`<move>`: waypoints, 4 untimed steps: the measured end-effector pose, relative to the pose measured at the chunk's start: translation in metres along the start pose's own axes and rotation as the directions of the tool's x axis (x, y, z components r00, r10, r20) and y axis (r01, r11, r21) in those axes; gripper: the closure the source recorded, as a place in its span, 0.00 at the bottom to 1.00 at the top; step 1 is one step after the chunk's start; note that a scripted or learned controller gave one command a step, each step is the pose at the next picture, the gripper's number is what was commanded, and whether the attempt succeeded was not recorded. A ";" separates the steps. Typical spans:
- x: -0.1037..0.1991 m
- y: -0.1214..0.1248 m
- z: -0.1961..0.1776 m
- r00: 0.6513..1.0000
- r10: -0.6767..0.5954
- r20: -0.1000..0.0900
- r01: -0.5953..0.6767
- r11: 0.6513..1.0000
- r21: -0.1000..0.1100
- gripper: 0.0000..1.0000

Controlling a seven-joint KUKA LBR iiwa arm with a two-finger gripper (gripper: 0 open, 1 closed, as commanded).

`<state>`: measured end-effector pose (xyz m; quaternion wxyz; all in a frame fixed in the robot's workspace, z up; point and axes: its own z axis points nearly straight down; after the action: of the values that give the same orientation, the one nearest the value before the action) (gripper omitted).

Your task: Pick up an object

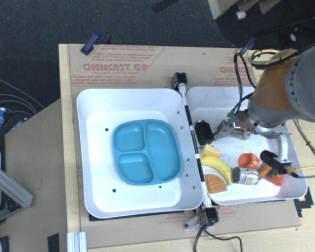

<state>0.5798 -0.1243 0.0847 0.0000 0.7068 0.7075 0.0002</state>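
Observation:
My gripper (236, 128) hangs over the back half of the right bin (215, 97), open, with nothing between its fingers. A small black object (202, 132) lies just to its left, against the bin's left wall. Nearer the front lie a yellow banana (216, 165), a brown toast-like piece (215, 183), a small metal can (247, 178) and an orange-red item (248, 160). Another red piece (276, 179) sits at the front right. The gripper touches none of them.
The left bin (94, 114) holds a blue divided plate (146, 151) in its middle. A divider rail (188, 121) runs between the two bins. The grey and orange arm (283, 88) covers the right bin's back right corner.

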 end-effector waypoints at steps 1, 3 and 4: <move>-0.015 0.053 0.000 1.000 0.000 0.001 0.000 1.000 -0.001 0.00; 0.019 0.004 0.000 1.000 0.002 0.000 -0.002 1.000 0.003 0.00; 0.031 0.068 0.000 1.000 0.000 0.000 0.000 1.000 -0.001 0.00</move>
<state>0.6476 -0.0936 0.0850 0.0003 0.7069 0.7073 0.0005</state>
